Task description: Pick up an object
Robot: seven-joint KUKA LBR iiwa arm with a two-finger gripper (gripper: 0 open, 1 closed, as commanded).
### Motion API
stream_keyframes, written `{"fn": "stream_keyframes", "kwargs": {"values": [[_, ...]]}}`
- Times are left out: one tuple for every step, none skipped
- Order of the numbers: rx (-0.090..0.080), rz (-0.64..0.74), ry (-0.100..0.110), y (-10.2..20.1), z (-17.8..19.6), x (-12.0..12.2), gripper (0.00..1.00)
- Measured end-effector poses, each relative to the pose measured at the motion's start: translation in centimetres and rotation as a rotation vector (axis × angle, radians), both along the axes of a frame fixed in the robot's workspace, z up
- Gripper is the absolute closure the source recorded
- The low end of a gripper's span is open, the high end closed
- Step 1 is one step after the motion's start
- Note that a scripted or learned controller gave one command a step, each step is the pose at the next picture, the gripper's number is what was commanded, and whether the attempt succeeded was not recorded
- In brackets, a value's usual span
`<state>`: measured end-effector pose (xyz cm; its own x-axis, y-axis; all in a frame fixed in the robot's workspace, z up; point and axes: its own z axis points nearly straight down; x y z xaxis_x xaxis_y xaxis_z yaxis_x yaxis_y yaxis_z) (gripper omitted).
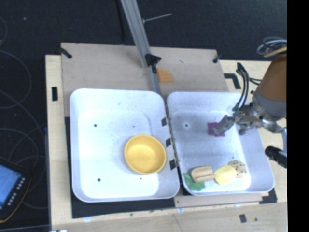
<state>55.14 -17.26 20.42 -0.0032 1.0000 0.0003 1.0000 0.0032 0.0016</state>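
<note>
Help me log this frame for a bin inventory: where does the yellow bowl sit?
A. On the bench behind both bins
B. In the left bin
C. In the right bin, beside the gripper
B: the yellow bowl rests on the floor of the left bin, apart from the gripper over the right bin.

White shallow plastic bins: two, left (84,105), right (193,103). Round yellow bowl (145,153): one. Small purple block (214,128): one. At right bin's 5 o'clock, possibly four items: tan cylinder (201,173), yellow lump (224,175), speckled piece (237,166), green scrap (193,182).
</note>
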Motion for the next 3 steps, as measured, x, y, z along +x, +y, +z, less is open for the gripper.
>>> {"fn": "stream_keyframes", "kwargs": {"values": [[0.000,-0.001,0.000,0.0,0.0,0.0,0.00],[-0.001,-0.004,0.006,-0.2,-6.3,-0.2,0.00],[-0.003,-0.005,0.000,-0.4,-10.4,-0.2,0.00]]}}
